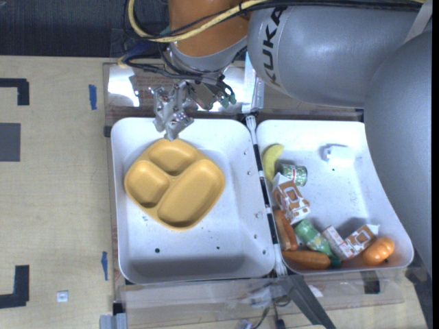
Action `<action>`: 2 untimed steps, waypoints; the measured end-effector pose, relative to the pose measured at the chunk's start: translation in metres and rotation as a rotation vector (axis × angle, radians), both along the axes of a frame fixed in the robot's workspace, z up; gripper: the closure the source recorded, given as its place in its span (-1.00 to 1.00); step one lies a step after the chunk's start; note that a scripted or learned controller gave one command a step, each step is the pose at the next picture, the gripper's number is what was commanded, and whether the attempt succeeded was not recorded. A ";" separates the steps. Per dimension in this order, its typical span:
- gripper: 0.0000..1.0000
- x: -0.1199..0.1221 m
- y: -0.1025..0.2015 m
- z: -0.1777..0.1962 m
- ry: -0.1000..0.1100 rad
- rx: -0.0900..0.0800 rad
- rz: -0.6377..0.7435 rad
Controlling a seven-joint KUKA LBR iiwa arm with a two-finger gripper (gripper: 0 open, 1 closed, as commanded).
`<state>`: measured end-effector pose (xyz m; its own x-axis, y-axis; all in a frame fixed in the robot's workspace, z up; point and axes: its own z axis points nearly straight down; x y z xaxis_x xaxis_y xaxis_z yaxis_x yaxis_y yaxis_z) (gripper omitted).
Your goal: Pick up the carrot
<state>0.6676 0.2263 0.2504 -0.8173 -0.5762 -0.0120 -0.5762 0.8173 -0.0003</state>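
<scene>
Big grey arm (343, 40) parked over the left white bin (130, 252)

Metal two-finger claw (173, 123) sits right above the yellow three-section plastic plate (175, 184), can't tell its grip; orange carrot (306, 258) is way off, in the other bin's near corner.

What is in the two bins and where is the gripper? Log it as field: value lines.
left bin: shallow white bin holding a yellow three-compartment plastic tray
right bin: shallow white bin with items crowded along its near and left sides
target: orange carrot lying at the right bin's near edge
beside target: green-and-white can, yellow banana, red-and-white cartons, round orange fruit
gripper: two-finger gripper above the left bin's far edge, just beyond the tray, away from the carrot
</scene>
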 end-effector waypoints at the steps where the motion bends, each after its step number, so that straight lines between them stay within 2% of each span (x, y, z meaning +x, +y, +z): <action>1: 1.00 0.000 -0.015 0.053 0.002 0.002 -0.391; 2: 1.00 -0.001 0.000 0.035 0.006 -0.003 -0.043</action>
<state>0.6668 0.2263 0.2850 -0.8413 -0.5406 -0.0054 -0.5406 0.8413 0.0010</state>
